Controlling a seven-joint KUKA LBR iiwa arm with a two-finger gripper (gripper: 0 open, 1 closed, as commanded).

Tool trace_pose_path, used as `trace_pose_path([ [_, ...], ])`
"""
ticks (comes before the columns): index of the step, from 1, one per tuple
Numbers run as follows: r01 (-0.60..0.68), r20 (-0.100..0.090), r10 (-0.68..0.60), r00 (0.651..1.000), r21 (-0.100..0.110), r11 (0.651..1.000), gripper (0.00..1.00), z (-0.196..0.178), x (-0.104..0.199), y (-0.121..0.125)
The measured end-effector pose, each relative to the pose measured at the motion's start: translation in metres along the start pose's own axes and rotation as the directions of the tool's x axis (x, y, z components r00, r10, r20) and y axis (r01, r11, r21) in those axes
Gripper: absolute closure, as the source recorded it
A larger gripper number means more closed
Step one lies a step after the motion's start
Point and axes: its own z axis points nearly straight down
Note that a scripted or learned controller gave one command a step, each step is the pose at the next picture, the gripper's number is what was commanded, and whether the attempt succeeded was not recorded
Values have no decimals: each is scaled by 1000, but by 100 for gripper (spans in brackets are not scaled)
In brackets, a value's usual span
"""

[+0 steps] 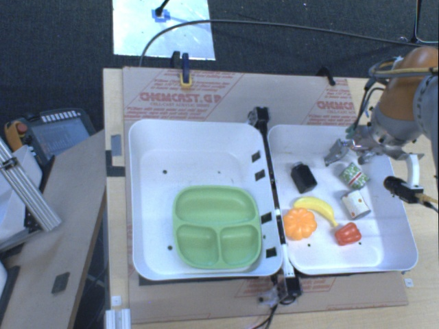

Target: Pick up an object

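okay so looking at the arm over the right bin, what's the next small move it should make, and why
Probably lower the gripper and shift it slightly toward the green-patterned can. It hangs just beside the can at the right bin's far side, with nothing between its fingers.

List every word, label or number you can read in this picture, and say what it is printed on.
"CHEMCAST GP": red print on the board behind the left bin.
The same red print near the right bin, partly hidden.
Pendant screen and can label: too blurred to read.
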Motion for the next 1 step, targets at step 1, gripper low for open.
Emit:
trace_pose_path([
  [1, 1, 0, -1, 1000, -1, 1000, 0, 24, 0, 1],
])
